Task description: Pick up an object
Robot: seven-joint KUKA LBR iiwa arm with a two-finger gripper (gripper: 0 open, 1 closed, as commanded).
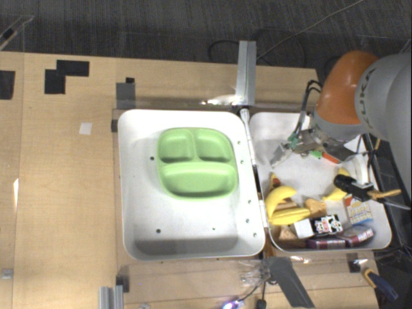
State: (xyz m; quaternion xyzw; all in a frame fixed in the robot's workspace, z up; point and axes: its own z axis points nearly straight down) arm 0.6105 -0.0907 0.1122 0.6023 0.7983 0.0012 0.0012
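1. The claw (pixel 293 145) hangs over the right bin (pixel 257 131), near its back wall. I cannot tell how wide it is open.
2. A banana (pixel 280 200) and small toys lie in a pile below it.
3. To its left, a green tray (pixel 196 161) sits in the left bin (pixel 138 192).

no legible text, small box (pixel 327 224) with black-and-white print in the right bin (pixel 270 131), packet (pixel 358 212) with coloured markings beside it, both too blurred to read
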